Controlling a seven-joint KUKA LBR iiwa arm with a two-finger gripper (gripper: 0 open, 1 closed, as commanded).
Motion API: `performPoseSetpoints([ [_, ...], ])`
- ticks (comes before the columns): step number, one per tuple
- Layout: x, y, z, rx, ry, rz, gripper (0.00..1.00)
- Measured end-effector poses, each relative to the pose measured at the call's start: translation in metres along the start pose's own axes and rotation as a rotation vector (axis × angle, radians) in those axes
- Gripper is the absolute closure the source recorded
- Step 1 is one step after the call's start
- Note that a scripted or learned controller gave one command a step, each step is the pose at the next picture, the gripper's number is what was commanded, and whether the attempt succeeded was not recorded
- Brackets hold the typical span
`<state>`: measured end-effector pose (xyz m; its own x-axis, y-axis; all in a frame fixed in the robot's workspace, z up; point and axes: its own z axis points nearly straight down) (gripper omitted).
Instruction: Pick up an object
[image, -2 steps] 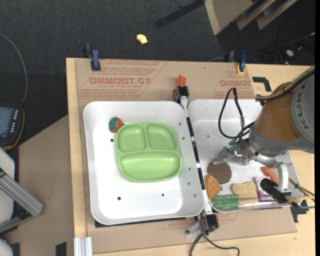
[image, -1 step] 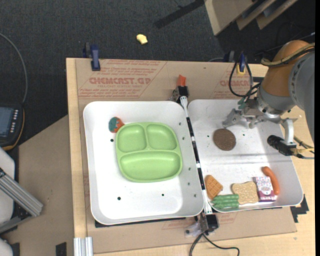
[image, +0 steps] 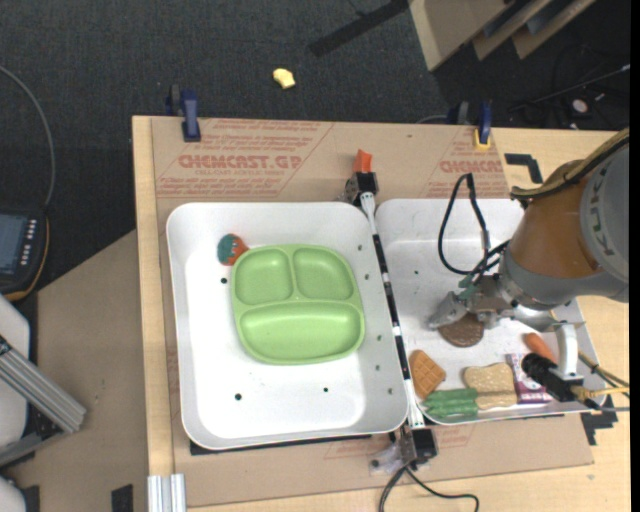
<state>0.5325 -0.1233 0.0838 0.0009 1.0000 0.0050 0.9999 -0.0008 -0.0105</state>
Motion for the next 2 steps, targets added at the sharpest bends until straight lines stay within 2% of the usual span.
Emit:
performPoseSetpoints([
  [1, -0.002, 0.006, -0.012, -0.015, -0.006, 0.0, 1.0],
  [2, 0.069, 0.067, -0.108, -0.025, -0.005, -0.01, 1.0],
])
